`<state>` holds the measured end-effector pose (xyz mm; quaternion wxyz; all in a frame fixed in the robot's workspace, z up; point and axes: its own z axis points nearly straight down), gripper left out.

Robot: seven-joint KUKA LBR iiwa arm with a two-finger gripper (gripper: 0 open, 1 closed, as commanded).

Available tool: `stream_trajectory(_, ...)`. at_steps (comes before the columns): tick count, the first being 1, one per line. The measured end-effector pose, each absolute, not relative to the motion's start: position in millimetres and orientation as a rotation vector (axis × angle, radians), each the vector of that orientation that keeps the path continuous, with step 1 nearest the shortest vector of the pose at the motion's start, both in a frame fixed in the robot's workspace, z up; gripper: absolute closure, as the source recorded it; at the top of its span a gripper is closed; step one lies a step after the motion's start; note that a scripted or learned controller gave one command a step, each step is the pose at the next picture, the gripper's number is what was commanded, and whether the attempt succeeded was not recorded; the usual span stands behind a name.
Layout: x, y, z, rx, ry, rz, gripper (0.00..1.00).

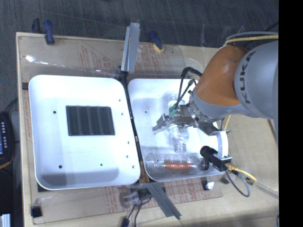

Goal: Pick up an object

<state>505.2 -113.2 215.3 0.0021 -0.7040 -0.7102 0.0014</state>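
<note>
In the right bin [142,103], a clear plastic bottle [173,163] lies on its side along the front wall, with something copper-coloured inside it. A second clear bottle [179,138] lies just behind it, pointing toward the back of the bin. My gripper [179,121] hangs low over the middle of the right bin, directly above the far end of that second bottle. The grey arm and its orange band [222,77] cover the bin's right part. A small green bit [173,111] shows beside the gripper body.
The left bin [47,169] holds a dark ribbed rectangular panel [90,120] on its floor. A grey metal bar [130,46] stands at the back between the bins. Blue clamps [47,31] grip the bench's back edge. Cables [239,176] trail at the front right.
</note>
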Motion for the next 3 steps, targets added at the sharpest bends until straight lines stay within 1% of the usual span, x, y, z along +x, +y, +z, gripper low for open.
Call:
stream_trajectory(1,527.4,-200,172,-2.300,-2.137,0.005,0.00)
stream_trajectory(2,529.0,-202,96,-2.142,-2.293,0.003,0.00)
stream_trajectory(3,608.6,-210,92,-2.046,-2.384,0.000,0.00)
